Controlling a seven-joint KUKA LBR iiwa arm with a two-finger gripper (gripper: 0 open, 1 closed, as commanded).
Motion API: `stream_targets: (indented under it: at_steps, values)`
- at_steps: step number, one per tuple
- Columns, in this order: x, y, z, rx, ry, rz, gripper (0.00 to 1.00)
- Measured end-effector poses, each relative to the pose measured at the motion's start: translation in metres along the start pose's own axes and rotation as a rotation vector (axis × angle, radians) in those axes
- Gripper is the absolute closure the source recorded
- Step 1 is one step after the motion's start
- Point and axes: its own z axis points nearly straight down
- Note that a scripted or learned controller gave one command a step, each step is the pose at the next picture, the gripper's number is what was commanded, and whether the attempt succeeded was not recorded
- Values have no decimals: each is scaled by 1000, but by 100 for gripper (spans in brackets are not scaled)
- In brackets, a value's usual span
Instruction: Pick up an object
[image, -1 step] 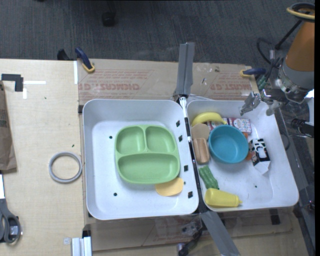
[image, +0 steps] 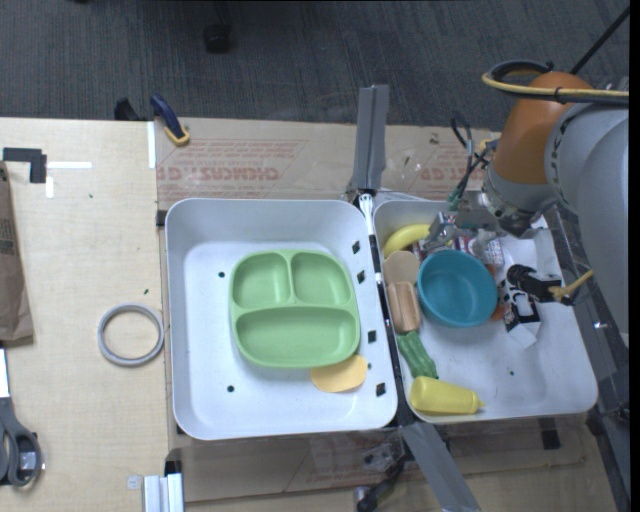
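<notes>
Yellow block (image: 443, 397) and blue bowl (image: 457, 288) share the right bin (image: 545, 375); pincer (image: 445, 228) grip unclear.

Red print runs in a band across the cardboard sheet (image: 262, 160) lying under the far edge of the bins, but it reads upside down from here and is too faint to make out with any certainty. Nothing else on the bench carries lettering, numbers or a brand that I can read.

Evenly and brightly lit from above; soft, faint shadows inside the bins (image: 190, 330); mild glare on white walls; slightly soft overall.
</notes>
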Motion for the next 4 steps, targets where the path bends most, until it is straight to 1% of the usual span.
stream_targets:
  at_steps: [1, 2, 3, 4]
  values:
    - [-4, -4, 2, -7, 4, 101, 0]
    - [26, -29, 2, -14, -5, -57, 0]
    - [23, -29, -6, -14, -5, -52, 100]
    - [23, -29, -6, -14, -5, -52, 0]
